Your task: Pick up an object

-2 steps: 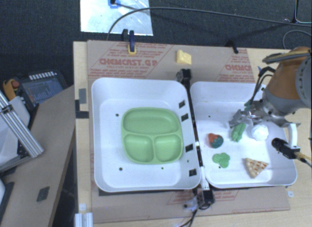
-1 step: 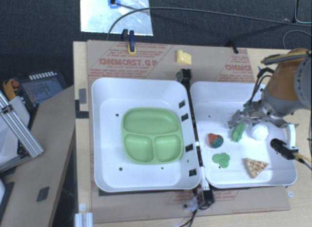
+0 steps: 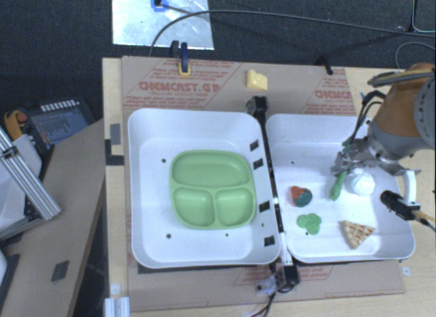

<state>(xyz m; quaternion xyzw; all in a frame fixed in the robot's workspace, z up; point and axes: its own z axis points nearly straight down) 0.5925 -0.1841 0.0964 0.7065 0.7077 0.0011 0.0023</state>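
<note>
- The gripper (image 3: 346, 165) is low inside the right bin (image 3: 320, 128), at the upper end of the green stick-shaped object (image 3: 337, 187). If it is spread or pressed together, I cannot tell, because the wrist hides this part from above.
- The green stick lies tilted, its top end touching or just under the gripper, its lower end pointing to the front of the bin. It looks thin, smooth and a little bent (maybe a toy bean or a small cucumber). It is not clear that anything is held.
- Just beside the green stick, on the side toward the arm, is a white round object (image 3: 362, 185), close enough that it could be pushed.
- On the other side of the stick, near it, is a red object with some orange (image 3: 301, 195). In front of that is a small green leafy piece (image 3: 310, 223), and more to the arm's side a tan triangle like a pizza slice (image 3: 356, 232).
- My judgement: the step in hand is the approach or the grasp itself, so the task is about half way. The next move calls for a firm hold across the thin stick and then a straight lift, without dragging the white object.
- Well apart from the stick, the left bin (image 3: 146, 172) holds a green divided plate (image 3: 210, 189).
</note>
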